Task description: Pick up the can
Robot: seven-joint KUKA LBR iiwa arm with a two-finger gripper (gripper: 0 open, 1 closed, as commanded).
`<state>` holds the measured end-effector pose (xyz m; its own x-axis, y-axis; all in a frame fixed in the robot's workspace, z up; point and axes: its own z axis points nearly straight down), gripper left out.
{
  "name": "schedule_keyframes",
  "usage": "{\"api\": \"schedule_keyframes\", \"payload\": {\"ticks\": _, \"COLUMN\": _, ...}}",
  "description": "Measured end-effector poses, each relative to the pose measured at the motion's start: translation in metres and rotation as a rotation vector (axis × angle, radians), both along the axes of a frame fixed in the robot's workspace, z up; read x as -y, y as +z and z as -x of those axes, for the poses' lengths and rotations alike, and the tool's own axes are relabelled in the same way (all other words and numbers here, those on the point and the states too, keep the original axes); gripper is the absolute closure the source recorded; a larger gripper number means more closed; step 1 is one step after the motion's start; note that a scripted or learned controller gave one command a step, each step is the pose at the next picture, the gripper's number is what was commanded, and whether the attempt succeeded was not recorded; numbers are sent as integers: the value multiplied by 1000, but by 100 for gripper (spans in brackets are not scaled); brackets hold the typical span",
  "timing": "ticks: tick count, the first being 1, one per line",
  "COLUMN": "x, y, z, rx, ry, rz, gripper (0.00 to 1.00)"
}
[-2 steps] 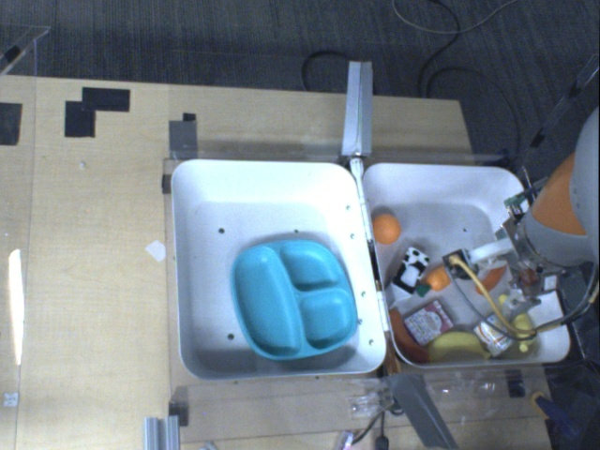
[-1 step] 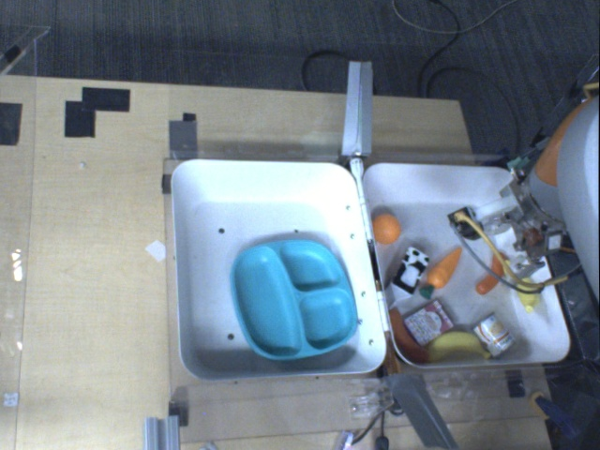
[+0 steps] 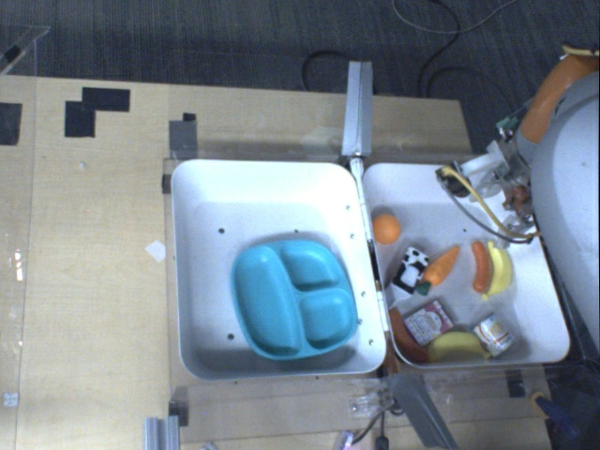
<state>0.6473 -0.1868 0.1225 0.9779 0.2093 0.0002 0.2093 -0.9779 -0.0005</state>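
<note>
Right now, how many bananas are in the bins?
2. One banana lies near the right bin's right wall, beside a hot dog. The other banana lies at its front edge, beside the can.

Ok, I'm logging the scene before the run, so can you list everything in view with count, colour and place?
bins: two, white, side by side on the bench
tray: one, blue, divided, left bin
orange: one, orange, right bin, near the divider
cow-patterned toy: one, black and white, right bin, middle
carrot: one, orange, beside the toy
bananas: two, yellow, right bin
can: one, silvery, right bin, front right corner
arm: one, grey with orange band, at the right edge
</note>
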Motion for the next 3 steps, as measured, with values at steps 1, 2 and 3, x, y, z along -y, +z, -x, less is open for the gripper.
{"api": "schedule_keyframes", "payload": {"ticks": 1, "x": -2, "y": 8, "z": -2, "rx": 0, "ry": 14, "rz": 0, "gripper": 100}}
{"api": "schedule_keyframes", "payload": {"ticks": 2, "x": 11, "y": -19, "z": 61, "rx": 12, "ry": 42, "rz": -5, "gripper": 100}}
{"api": "schedule_keyframes", "payload": {"ticks": 3, "x": 18, "y": 36, "z": -8, "rx": 2, "ry": 12, "rz": 0, "gripper": 100}}
